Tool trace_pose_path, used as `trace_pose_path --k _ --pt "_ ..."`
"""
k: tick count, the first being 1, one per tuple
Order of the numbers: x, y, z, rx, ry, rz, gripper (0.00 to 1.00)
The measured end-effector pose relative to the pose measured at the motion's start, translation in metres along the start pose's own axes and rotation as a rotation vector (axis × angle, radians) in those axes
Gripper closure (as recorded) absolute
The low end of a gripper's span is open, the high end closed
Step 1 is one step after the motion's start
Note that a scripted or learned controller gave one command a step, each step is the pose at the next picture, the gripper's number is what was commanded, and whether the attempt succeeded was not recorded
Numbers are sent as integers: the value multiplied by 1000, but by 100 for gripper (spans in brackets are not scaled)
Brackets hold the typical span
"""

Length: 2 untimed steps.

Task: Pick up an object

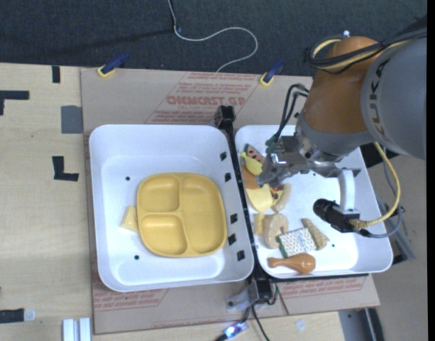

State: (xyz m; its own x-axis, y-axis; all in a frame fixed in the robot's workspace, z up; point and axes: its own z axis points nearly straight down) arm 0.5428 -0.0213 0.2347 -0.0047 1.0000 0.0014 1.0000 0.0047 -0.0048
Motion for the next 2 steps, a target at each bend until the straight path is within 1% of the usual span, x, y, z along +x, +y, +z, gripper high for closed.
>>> trace_pose_path --k 1,2 --pt "40 -29 21 2 -1 1 100" --pt "36 -38 18 0 -1 3 100"
